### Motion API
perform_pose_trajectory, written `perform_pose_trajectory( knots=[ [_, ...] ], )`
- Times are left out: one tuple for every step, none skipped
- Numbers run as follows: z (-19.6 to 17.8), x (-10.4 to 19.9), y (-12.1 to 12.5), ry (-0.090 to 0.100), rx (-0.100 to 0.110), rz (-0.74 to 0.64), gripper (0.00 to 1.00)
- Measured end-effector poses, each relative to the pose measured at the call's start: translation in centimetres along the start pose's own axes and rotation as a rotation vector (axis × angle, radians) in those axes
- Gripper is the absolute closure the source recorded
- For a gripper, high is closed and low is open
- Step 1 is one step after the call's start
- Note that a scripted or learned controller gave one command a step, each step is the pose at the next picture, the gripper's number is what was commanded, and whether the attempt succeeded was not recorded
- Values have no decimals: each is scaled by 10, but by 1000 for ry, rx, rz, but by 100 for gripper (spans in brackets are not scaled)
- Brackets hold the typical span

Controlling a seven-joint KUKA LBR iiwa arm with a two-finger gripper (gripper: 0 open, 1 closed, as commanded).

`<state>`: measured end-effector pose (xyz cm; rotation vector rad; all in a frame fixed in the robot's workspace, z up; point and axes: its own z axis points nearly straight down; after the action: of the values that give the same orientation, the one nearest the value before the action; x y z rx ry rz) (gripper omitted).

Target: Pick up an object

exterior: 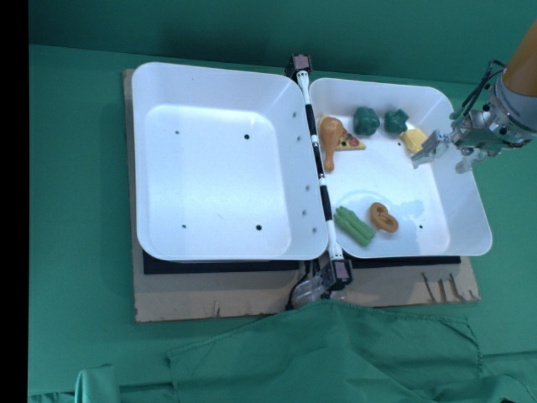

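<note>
Nearest the camera, a rumpled green cloth lies over the front of the tabletop, its folds reaching up to the front edge of a brown cardboard sheet on which both bins sit. A dark mat shows as a thin strip under the bins' near edges.

Left bin: shallow, white, a few small dark holes in its floor. A black-and-white bar runs between the two bins from front to back, ending in a dark clamp at the near end.

Right bin: holds all the objects. Nearest, a green pod-like piece lies at a slant close to the dividing bar, with a small orange pretzel-shaped piece just beside it on the right, apart from it. Further back, an orange drumstick-shaped piece lies near the bar, touching a small pizza-slice piece. Beyond these, two dark green broccoli-like pieces and sit side by side near the far wall. A yellow piece lies just right of them.

The pincer reaches in over the bin's right side, below the orange band. Its fingers stand apart, one tip close beside the yellow piece, nothing between them.
</note>
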<state>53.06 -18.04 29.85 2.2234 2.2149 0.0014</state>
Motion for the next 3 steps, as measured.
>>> perform_pose_trajectory(
  knots=[
    [92, -7, -48, 3, 10, 4, 0],
    [75, -8, -44, -4, -7, 3, 100],
    [108, 32, -58, -3, -9, 1, 100]
  ],
)
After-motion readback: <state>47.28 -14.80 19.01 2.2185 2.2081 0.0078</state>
